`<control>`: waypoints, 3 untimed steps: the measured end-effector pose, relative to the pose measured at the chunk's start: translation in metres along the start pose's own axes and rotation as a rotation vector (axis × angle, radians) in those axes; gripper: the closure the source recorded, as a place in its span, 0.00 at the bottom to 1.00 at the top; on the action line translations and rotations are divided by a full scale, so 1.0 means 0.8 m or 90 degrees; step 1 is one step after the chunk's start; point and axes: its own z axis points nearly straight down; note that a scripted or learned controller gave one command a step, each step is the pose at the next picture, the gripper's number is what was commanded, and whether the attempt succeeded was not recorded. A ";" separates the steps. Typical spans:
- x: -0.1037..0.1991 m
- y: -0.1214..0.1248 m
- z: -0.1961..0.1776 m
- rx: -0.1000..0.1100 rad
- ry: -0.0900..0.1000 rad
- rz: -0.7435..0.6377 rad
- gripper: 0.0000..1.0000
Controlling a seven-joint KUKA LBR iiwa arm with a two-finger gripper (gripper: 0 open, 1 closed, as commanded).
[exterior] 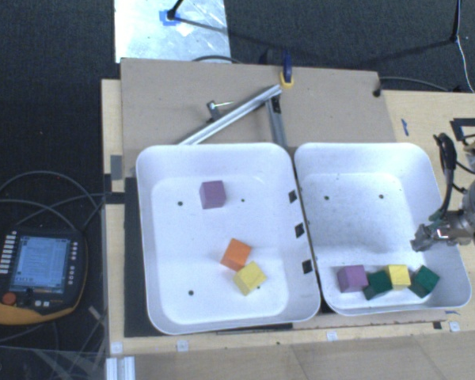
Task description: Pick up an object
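Observation:
The left bin (pixel 154 212) holds a purple cube (pixel 212 194) toward the back, with an orange cube (pixel 236 253) and a yellow cube (pixel 249 277) touching each other near the front. Along the front wall of the right bin (pixel 356 157) lie a purple cube (pixel 351 277), a dark green cube (pixel 376 283), a small yellow cube (pixel 398 275) and another green cube (pixel 424 279) in a row. My gripper (pixel 429 235) hangs over the right bin's right side, just behind and above the rightmost green cube, with nothing visibly in it.
A metal rod (pixel 229 115) lies slanted on the brown board behind the bins. A teach pendant (pixel 33 274) with cables sits on the floor at the left. Black clips (pixel 298 229) mark the seam between the two bins.

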 end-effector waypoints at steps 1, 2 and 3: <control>0.004 0.011 -0.058 0.000 0.000 -0.001 1.00; 0.003 0.014 -0.119 0.000 0.000 -0.001 1.00; 0.073 0.033 -0.103 0.003 0.003 -0.004 1.00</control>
